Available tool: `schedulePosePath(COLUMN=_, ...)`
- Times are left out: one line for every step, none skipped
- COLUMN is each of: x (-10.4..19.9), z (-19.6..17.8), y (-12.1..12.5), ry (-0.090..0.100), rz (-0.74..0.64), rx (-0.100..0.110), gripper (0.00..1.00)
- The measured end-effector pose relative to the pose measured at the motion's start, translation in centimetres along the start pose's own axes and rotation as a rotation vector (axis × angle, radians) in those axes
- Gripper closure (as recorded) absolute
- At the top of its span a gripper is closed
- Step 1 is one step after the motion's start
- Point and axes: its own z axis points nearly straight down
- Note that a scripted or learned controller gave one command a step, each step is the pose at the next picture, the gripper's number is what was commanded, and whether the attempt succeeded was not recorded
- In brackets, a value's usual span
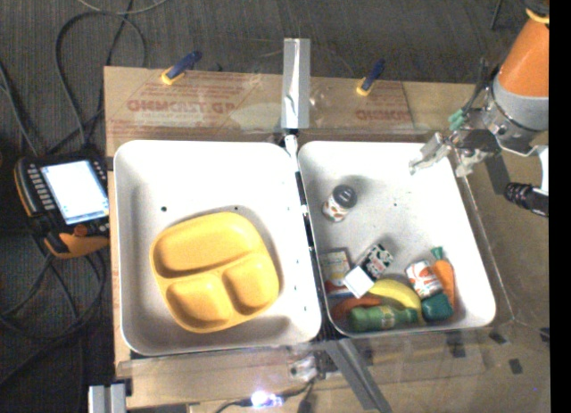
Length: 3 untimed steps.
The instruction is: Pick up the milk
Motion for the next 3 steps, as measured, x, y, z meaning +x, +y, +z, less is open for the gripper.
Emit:
schedulePosePath(x=4.4, z=12.5, y=-4.6, ry=0.0, rz=0.114, rx=0.003, gripper=0.0)
schedulePosePath(x=7.6, z=14.5, y=-9.5, ry=-0.011, rz=-0.168, rx=-0.015, gripper=0.0)
schedulePosePath(x=6.3, z=14.6, y=-10.9, ry=-0.006, rz=-0.102, rx=-0.022, gripper=0.0)
